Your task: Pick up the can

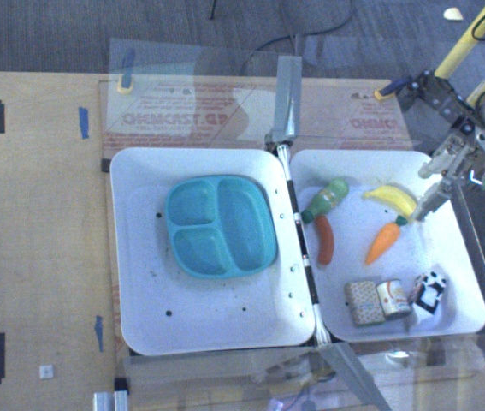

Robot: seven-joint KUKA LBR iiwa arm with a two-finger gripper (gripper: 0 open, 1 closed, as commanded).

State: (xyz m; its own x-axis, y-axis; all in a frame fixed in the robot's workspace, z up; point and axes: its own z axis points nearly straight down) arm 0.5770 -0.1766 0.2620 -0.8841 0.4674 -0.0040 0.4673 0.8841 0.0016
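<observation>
The can (393,298) is small, with a white and orange label. It lies on its side near the front of the right bin (464,315), between a tan patterned block (362,303) and a black-and-white object (430,291). My gripper (430,191) hangs over the bin's right rear part, just right of the banana (391,199) and the carrot (382,241). It is open, with nothing between its fingers, and it is well behind the can.
A green bottle (326,199) and a red sausage (324,240) lie at the right bin's left side. The left bin (139,315) holds a blue divided plate (222,225). A metal divider (298,238) separates the two bins.
</observation>
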